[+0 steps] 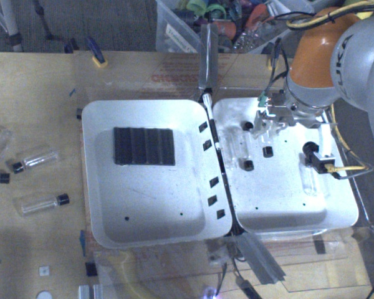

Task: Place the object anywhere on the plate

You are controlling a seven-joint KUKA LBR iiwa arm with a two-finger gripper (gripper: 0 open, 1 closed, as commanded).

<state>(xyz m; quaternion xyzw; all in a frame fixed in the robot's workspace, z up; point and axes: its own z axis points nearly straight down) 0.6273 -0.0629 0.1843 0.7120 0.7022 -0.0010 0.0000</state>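
Note:
The plate (144, 146) is a black ridged rectangle lying in the left bin (100, 114), towards its back left. Several clear vials with black caps lie in the right bin (336, 213): one (243, 157) near the divider, one (309, 170) on the right, and a black cap (267, 151) in the middle. My gripper (266, 124) hangs over the back of the right bin, just behind that middle cap and beside another cap (248, 126). The plate is well to the gripper's left, across the divider. Nothing is visibly held in the gripper.
A black clip rail (212, 161) divides the two bins. More clear vials (40, 159) lie on the wooden bench left of the bins. A clear tub of colourful items (230, 8) stands behind. Yellow cables (346, 167) run along the right bin's edge.

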